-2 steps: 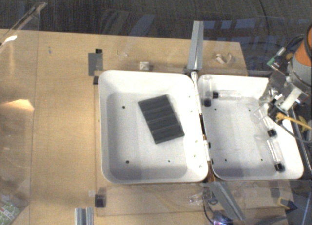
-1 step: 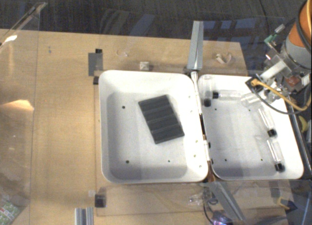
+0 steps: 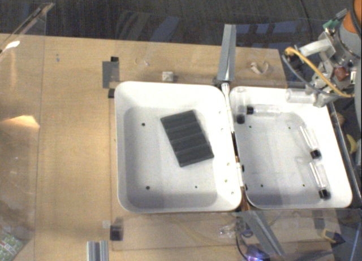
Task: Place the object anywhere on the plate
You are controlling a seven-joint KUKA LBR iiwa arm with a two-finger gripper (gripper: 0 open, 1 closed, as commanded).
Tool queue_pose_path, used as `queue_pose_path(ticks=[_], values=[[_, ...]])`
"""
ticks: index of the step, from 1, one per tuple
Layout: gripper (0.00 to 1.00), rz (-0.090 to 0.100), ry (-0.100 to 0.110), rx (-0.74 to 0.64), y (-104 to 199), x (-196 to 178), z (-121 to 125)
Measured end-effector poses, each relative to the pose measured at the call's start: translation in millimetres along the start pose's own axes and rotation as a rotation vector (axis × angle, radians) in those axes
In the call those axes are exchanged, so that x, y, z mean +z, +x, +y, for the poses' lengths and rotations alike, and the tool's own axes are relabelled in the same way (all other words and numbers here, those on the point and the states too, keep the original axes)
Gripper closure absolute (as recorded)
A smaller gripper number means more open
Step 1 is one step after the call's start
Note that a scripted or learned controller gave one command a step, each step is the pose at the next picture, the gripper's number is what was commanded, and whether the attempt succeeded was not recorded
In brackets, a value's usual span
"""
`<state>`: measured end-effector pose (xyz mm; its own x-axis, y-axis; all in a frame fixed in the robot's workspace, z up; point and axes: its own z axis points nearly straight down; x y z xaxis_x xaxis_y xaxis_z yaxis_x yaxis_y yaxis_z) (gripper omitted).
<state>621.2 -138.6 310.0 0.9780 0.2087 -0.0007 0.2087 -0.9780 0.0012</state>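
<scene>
Wood bench [image 3: 62, 158] carries two white bins side by side. Left bin [image 3: 127, 192] holds a dark ribbed plate [image 3: 187, 138], lying flat and angled, near the bin's centre. Right bin [image 3: 339, 198] holds three clear tubes w/ black caps: one [image 3: 261, 109] along the top wall, two [image 3: 312, 141] [image 3: 318, 179] along the right wall. Arm's gripper [image 3: 334, 65] hangs over the right bin's upper right corner; can't tell its grip state.
</scene>
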Motion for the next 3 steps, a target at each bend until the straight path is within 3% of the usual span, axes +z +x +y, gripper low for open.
queue_pose_path(ticks=[1, 2, 3], values=[[1.0, 0.003, 0.001, -0.001, 43.9, -43.1, -7.7], [1.0, 0.001, 0.001, 0.004, 30.1, -106.5, 29.4], [1.0, -0.002, 0.001, -0.006, 31.9, -114.9, 26.3]])
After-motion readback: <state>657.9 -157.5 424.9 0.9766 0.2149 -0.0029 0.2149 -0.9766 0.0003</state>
